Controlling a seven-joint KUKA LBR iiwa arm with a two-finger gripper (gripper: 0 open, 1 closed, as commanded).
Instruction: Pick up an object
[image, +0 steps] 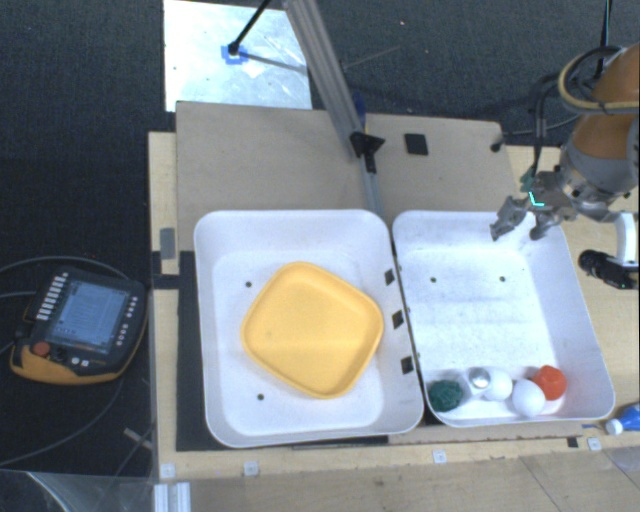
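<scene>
My gripper hangs over the far right corner of the right bin, its two fingers spread apart with nothing between them. Along that bin's near edge lie a dark green ball, a small silvery object, two white balls and an orange-red ball. All of them are far from the gripper, toward the front. A yellow square plate lies flat in the middle of the left bin.
A grey pole slants across the back of the bench to a black clamp near the bins' far edge. A teach pendant lies on the floor at the left. A black patch lies on the cardboard behind the right bin.
</scene>
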